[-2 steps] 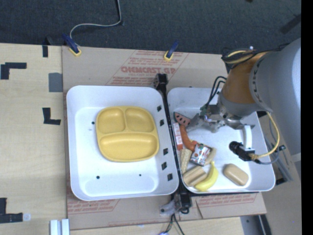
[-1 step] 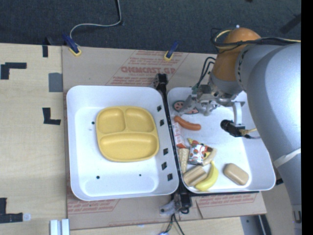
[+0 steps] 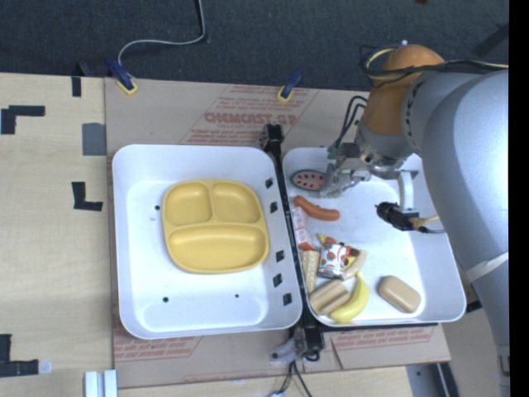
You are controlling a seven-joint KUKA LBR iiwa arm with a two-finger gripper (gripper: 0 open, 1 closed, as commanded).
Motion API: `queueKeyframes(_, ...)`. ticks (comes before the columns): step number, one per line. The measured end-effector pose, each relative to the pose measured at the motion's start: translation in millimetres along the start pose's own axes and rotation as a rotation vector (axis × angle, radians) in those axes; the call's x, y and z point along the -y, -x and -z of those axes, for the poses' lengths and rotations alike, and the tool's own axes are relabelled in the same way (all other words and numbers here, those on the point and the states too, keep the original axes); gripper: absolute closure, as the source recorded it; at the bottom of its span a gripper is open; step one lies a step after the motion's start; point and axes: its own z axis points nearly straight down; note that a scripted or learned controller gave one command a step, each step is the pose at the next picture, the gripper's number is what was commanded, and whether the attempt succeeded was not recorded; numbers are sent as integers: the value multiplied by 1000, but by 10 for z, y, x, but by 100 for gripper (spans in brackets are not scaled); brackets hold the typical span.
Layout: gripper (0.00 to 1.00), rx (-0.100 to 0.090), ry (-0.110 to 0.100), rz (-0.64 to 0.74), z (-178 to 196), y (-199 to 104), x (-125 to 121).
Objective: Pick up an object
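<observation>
The right bin [image 3: 430,263] holds several toy foods. A red sausage [image 3: 316,209] lies near its upper left, with a round pinkish slice [image 3: 307,178] just above it. Lower down are a small printed packet [image 3: 335,257], a yellow banana [image 3: 355,301], a hot dog bun [image 3: 327,294] and a tan bread roll [image 3: 398,294]. My gripper [image 3: 339,180] hangs low over the bin's upper left, right beside the round slice and just above the sausage. I see nothing between its fingers.
The left bin [image 3: 140,222] carries a yellow divided plate [image 3: 216,226]. Black clips [image 3: 272,136] join the two bins along the middle. The grey arm [image 3: 471,155] covers the right bin's upper right side. Cardboard and a wooden bench surround the bins.
</observation>
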Motion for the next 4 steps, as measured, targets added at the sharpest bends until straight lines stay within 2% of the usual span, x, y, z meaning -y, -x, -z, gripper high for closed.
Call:
queueKeyframes(1,0,1,0,0,0,2,0)
queueKeyframes(2,0,-2,31,-4,-83,-166,-61)
queueKeyframes(3,100,-1,30,-3,13,-166,-55)
queueKeyframes(4,0,9,34,-6,27,-112,-57)
